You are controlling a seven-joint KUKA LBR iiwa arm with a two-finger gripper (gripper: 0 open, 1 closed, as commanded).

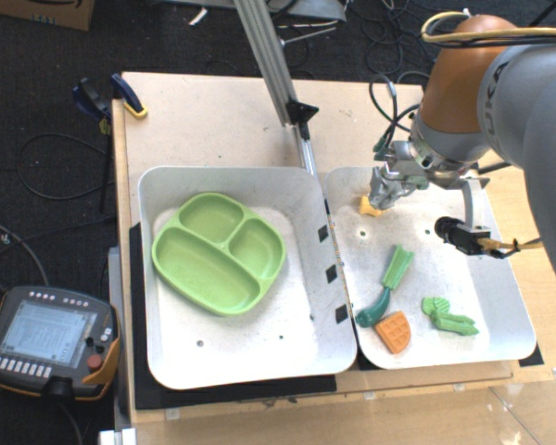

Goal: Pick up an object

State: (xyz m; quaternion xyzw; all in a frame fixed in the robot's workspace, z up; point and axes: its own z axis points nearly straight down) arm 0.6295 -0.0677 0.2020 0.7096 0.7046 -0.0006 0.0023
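Hovering at the far end of the right bin [500, 341], the gripper [385, 198] is pointing down just beside a small yellow block [369, 207], which is lying on the bin floor toward the divider. Its grip can't be made out.

A small yellow block [369, 207] is seen lying at twelve o'clock in the right bin [500, 276], by its rim.
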